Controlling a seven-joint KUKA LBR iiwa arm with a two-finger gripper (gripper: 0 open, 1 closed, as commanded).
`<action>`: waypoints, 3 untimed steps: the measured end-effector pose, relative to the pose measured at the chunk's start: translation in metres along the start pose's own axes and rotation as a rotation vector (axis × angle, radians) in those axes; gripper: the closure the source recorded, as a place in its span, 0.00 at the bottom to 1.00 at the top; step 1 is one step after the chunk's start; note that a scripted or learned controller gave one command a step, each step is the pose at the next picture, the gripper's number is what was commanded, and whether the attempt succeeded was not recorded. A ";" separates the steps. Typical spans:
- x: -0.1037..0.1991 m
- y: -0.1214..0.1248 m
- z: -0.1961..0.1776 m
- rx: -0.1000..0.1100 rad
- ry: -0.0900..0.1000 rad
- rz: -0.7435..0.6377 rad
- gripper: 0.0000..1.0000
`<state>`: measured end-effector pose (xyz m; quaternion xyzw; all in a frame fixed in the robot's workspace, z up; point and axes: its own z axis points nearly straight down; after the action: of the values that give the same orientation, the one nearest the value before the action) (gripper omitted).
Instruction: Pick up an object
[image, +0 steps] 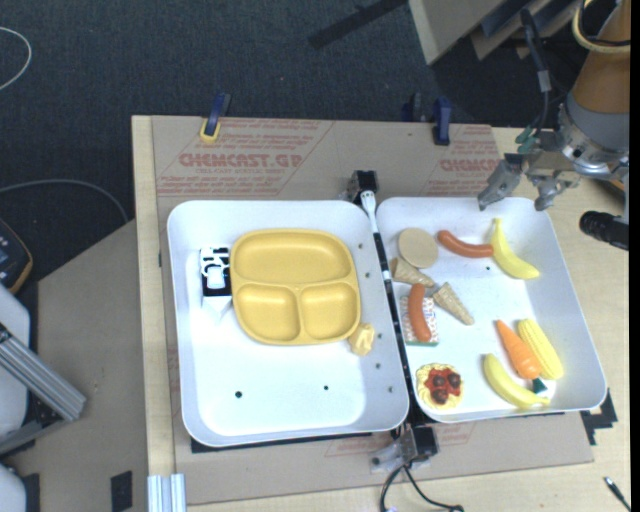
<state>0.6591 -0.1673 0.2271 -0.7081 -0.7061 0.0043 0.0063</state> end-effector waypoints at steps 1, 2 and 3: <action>0.000 0.003 -0.009 -0.015 -0.003 -0.003 0.00; 0.005 -0.004 0.051 -0.009 -0.002 -0.003 0.00; 0.006 -0.002 0.093 -0.010 -0.002 -0.004 0.00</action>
<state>0.6557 -0.1608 0.1340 -0.7065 -0.7077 0.0013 0.0021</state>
